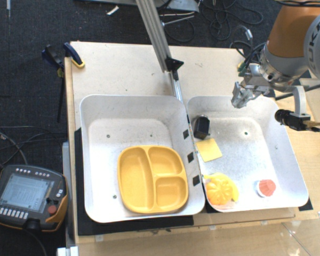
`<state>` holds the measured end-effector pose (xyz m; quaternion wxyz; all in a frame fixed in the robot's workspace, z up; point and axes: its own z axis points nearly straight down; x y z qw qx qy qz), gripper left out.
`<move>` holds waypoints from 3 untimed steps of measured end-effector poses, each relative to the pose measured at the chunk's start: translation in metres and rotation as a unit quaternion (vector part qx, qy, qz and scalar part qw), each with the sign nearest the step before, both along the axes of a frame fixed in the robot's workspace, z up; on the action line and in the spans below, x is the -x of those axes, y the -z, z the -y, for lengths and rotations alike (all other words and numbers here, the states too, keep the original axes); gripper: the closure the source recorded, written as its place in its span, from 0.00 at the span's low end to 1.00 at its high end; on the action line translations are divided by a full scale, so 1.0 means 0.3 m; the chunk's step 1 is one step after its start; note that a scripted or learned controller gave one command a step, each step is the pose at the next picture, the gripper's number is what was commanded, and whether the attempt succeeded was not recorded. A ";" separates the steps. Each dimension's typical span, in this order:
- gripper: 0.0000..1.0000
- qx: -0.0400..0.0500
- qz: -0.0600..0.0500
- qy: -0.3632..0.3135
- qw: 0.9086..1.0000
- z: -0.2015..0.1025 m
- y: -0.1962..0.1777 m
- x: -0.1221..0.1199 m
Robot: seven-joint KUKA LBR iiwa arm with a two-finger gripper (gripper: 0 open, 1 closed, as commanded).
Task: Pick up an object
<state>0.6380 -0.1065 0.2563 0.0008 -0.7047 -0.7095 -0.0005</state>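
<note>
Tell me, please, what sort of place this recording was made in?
Most likely a robotics lab test bench. A grey and orange arm reaches over two white bins, a teach pendant lies on the dark carpet, and loose cables trail behind the bench.

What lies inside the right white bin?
Inside the right white bin: a black block, a flat yellow square, a yellow ridged toy and a small red piece. Whatever lies beneath them is covered.

Bright, even overhead light; the white bins (133,116) glare slightly (shadows faint), the dark floor (21,15) stays dim.
</note>
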 end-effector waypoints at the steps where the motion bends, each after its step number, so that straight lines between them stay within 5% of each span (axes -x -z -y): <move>1: 1.00 0.000 0.000 0.000 1.000 -0.194 0.034 -0.011; 3: 1.00 0.000 0.001 -0.001 1.000 -0.568 0.039 0.042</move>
